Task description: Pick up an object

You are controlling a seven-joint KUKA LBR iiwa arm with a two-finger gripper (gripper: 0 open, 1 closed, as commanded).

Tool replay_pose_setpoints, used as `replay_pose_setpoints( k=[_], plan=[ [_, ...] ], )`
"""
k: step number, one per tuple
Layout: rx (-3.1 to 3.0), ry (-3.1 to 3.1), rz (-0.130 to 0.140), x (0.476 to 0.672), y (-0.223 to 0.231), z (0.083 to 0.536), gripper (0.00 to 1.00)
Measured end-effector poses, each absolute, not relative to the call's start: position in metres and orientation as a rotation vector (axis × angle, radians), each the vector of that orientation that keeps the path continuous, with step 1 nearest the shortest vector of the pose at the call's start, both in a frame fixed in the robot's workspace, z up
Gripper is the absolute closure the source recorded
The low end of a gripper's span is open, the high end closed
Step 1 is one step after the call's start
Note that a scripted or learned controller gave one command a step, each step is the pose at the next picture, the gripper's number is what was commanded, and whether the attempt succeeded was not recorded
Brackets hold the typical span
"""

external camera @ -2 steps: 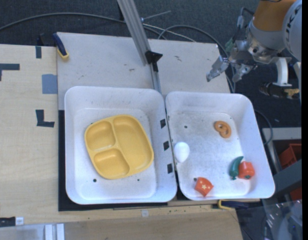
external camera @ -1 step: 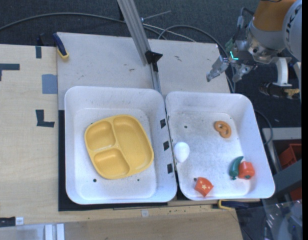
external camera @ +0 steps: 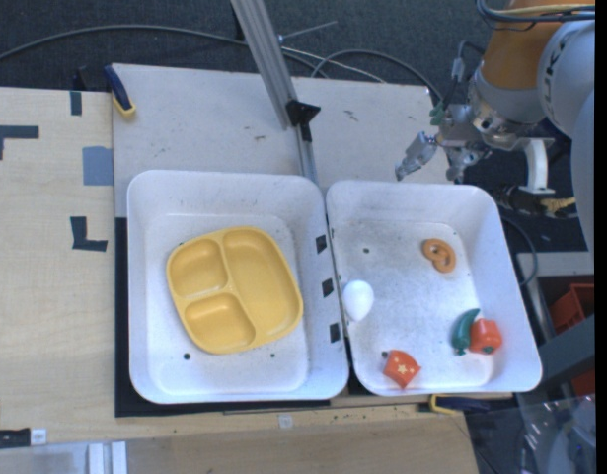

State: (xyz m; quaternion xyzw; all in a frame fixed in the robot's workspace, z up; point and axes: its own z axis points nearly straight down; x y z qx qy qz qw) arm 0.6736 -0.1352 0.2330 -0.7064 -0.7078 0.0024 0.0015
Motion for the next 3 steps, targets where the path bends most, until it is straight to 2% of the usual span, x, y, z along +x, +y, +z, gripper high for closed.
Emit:
replay_pose_setpoints(
  k=[1, 2, 3],
  plan=[
    [-2.216, -2.223, 0.007, 0.678, -0.133, 0.188, 0.00],
    [-2.216, -2.221, 0.008, 0.671, -0.123, 0.135, 0.00],
    [-2.217, -2.225, 0.003, 0.673, -0.123, 0.148, 1.00]
  ],
)
